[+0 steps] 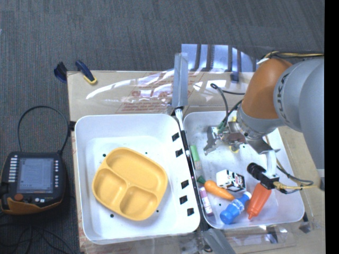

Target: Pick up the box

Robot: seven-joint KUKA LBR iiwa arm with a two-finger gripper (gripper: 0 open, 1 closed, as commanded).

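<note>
The box (231,180) is small, white and black, and lies flat in the right bin (288,157) near its middle. My gripper (218,140) hangs over the upper part of that bin, up and to the left of the box and clear of it. Nothing shows in the gripper. The grey arm with its orange band (267,89) reaches in from the right above it.
Around the box lie an orange carrot (218,190), a blue bottle (233,208), an orange bottle (258,200), a green marker (195,155) and a purple marker (205,200). The left bin (85,136) holds a yellow divided plate (130,183).
</note>
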